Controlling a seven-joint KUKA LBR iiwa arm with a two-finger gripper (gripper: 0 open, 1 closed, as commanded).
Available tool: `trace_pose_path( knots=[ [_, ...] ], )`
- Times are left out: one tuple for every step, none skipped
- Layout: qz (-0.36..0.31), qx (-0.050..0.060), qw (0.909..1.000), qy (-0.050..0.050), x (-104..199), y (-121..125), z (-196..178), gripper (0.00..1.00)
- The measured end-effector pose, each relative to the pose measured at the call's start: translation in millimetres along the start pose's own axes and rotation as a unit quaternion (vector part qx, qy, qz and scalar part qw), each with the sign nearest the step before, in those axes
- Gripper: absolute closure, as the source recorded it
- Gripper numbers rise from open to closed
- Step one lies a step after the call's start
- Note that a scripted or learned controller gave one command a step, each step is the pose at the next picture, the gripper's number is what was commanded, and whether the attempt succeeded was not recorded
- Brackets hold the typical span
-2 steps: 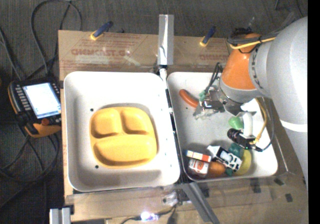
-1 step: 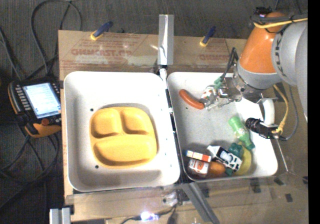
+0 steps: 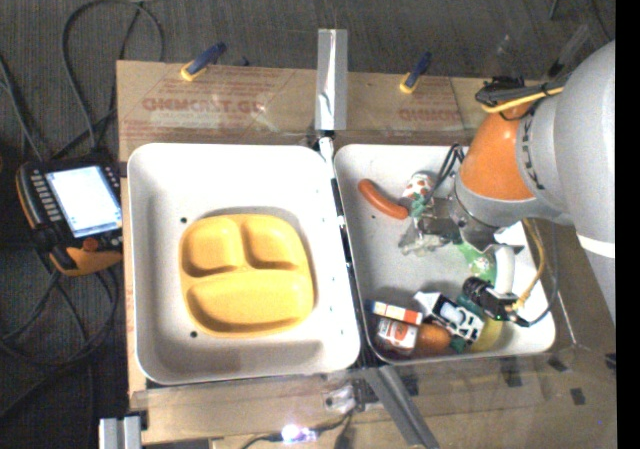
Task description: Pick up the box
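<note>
Cardboard, light and stiff I judge, the box [image 3: 398,314] lies at the right bin's [image 3: 352,237] near edge; whether my end effector [image 3: 428,229] is open I cannot tell.

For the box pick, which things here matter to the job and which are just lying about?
Job:
box, at the near edge of the right bin
gripper, over that bin's middle

Lying about:
hot dog
yellow tray in the left bin
clutter beside the box
pendant left of the bench
</note>
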State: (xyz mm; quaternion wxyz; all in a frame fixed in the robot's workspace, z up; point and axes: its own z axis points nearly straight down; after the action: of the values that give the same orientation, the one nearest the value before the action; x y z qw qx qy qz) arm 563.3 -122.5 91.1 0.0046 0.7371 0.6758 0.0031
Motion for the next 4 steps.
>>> trace_pose_path(
  knots=[
    [-0.004,-0.001,1.0000,-0.001,27,56,0,1.00],
    [-0.004,0.000,1.0000,-0.003,27,55,-8,1.00],
    [0.041,-0.002,0.9992,0.000,-14,11,0,1.00],
    [0.051,-0.002,0.9987,-0.002,27,19,0,1.00]
  ],
)
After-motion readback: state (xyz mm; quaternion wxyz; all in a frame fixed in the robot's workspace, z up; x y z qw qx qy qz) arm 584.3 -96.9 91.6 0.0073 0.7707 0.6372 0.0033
